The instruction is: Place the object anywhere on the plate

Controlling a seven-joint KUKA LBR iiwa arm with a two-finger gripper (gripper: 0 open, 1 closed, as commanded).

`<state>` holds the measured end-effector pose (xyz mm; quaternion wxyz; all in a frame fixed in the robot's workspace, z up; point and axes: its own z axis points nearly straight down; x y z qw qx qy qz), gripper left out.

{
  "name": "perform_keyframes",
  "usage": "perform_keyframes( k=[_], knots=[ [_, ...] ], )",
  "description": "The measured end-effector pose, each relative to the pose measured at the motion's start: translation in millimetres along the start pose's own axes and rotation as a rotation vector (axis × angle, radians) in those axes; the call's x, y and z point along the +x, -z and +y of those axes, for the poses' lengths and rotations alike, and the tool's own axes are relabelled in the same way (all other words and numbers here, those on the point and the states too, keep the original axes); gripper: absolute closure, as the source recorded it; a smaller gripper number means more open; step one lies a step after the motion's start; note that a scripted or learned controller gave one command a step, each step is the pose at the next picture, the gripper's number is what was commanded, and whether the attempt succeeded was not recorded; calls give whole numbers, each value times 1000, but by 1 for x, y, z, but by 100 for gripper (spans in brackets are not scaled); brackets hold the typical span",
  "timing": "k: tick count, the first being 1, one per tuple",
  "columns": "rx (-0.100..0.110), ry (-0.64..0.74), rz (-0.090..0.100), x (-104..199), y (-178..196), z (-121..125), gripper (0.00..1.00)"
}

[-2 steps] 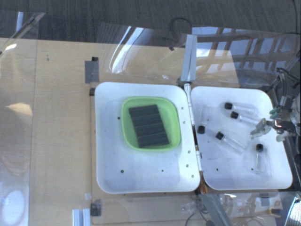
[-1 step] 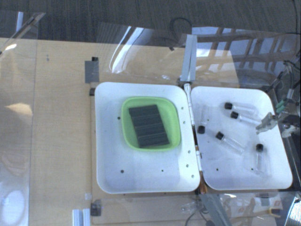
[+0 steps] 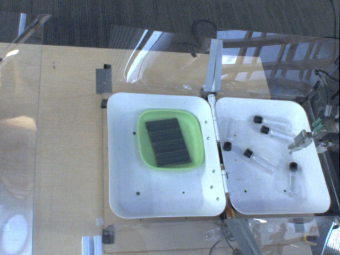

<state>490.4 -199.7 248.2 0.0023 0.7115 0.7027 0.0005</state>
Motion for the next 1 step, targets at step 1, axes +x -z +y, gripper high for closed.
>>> perform_keyframes(
  k=[1],
  knots=[
    [-2, -33, -1, -3, 23, 0, 0]
  ],
)
